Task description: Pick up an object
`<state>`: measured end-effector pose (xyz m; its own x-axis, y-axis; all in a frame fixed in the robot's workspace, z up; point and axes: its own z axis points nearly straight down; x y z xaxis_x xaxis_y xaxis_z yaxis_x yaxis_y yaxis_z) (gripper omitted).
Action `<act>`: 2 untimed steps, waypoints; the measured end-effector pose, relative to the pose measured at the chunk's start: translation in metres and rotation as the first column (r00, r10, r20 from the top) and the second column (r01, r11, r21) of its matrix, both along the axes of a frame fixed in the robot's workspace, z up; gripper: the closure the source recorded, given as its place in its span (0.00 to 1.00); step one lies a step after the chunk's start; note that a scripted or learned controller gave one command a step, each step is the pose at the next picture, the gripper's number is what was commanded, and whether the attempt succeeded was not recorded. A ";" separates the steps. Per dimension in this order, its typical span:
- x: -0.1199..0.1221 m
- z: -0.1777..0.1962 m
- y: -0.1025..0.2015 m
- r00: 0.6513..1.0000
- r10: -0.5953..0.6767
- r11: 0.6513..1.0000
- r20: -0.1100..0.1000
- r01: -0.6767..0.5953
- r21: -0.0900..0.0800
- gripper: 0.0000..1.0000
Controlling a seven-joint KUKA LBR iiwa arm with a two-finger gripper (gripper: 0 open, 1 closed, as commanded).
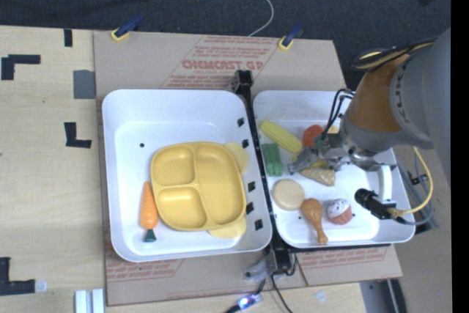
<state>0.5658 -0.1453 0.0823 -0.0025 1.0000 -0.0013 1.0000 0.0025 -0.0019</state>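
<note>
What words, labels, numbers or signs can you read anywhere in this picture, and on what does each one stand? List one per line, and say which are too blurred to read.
"CHEMCAST GP", as far as it can be made out, in red print on the cardboard sheet under the two bins; it reads upside down from this view.
Smaller red lines above and below that word, on the same cardboard: too blurred to read.
Faint red print on the cardboard's lower edge: too blurred to read.

"CHEMCAST GP" on cardboard sheet [220, 62]
</note>
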 end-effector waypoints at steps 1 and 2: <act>0.001 0.013 0.000 1.000 0.000 1.000 0.003 0.000 -0.001 1.00; 0.010 0.073 0.000 1.000 -0.001 1.000 0.005 0.001 0.000 1.00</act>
